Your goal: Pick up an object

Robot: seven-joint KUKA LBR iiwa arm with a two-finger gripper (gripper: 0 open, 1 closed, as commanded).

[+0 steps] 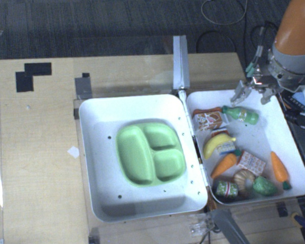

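My gripper (253, 95) hangs over the far edge of the right bin (299, 156), its two grey fingers spread open with nothing between them. Just in front of it and slightly left lies a green bottle (242, 114). Further into the bin are a brown snack packet (208, 120), a banana (218, 142), an orange carrot (223, 164), a second carrot (279, 167), a pink-and-white packet (250, 163), a small can (226, 189) and a green broccoli-like piece (264, 186).
The left bin (99, 150) holds a green divided plate (150, 152). A metal bracket (180, 63) stands between the bins at the far side. Cables (300, 116) run along the right bin's right rim.
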